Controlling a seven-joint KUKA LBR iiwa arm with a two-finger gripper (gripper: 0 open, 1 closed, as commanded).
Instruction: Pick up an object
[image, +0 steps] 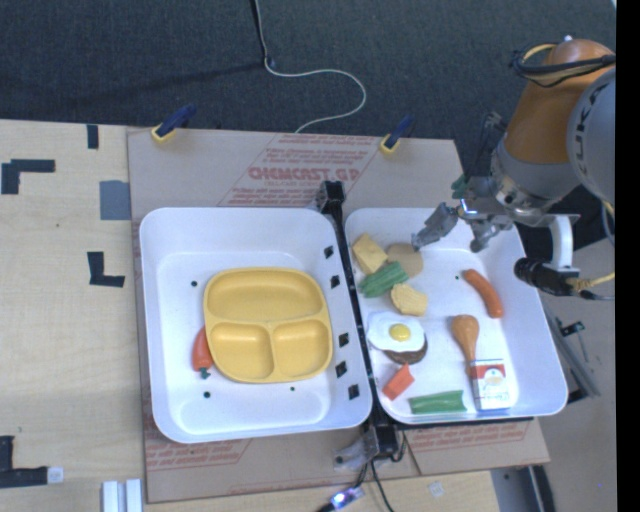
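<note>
The right bin (530, 335) holds several toy foods: a yellow cheese wedge (367, 252), a green pepper (382, 278), a tan bread piece (409, 299), a fried egg on a brown patty (399, 337), an orange sausage (482, 292), a chicken drumstick (465, 334), a carrot piece (398, 381), a green bean pod (437, 403) and a small red-and-white carton (490, 386). My gripper (458, 229) hangs over the bin's far edge, above and right of the cheese, open, with nothing between its fingers.
The left bin (165, 330) holds a yellow divided plate (268, 323) with a red-orange toy (201, 352) tucked at its left side. Both bins sit on a cardboard sheet (290, 170) with clamps at its far corners. A white cable (310, 75) lies behind.
</note>
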